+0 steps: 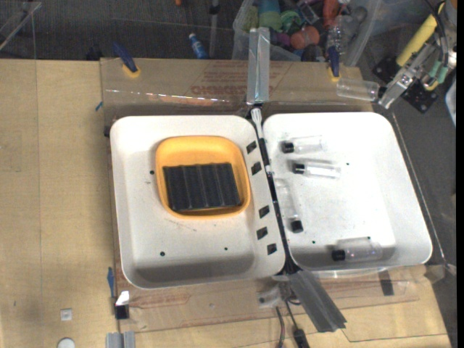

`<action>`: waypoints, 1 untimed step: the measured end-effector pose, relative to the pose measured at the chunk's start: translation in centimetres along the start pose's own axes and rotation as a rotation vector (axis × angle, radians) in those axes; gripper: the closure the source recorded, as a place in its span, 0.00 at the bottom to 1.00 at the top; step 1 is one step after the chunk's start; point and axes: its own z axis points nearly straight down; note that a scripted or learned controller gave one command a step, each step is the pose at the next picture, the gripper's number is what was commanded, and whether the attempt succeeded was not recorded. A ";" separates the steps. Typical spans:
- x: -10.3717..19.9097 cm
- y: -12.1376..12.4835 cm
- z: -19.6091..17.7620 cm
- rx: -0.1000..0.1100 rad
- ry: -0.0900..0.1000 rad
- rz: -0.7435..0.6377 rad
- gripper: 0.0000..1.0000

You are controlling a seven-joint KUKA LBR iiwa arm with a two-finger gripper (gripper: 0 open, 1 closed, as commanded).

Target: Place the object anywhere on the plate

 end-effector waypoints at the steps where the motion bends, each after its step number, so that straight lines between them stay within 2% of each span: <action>1: -2.8 -5.1 -3.5 0.000 -0.001 -0.166 1.00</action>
